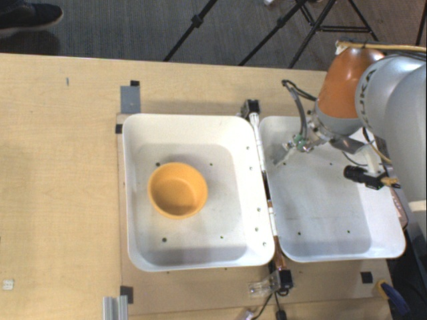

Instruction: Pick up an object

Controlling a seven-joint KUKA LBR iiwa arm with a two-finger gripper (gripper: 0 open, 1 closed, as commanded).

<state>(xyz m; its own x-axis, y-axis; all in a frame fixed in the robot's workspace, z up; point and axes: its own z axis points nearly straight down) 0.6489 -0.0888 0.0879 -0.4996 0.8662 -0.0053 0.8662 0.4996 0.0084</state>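
Orange plastic, round and open-mouthed: the bowl (pixel 177 189) sits upright in the left bin (pixel 143 259), well to the left of the pincer (pixel 298 143) and somewhat nearer the camera, apart from every wall of its bin. It is the only loose object to pick. Between the bowl and the pincer runs the seam where the left bin's rim meets the right bin (pixel 333 249). The pincer hangs over the far left corner of the right bin, close to that seam, under the grey arm (pixel 393 99) with its orange band; it is too small and tangled with cables to tell whether it is released or clenched, and nothing shows in it.

Risks, as I judge them: a descent from here would meet only bare white floor, a wasted try. Crossing left too low could clip the raised rims at the seam. At the bowl, a centred close would grasp air; the thin curved wall may slip or tip sideways if pinched off-square. The pale wood tabletop (pixel 53 179) lies furthest left.
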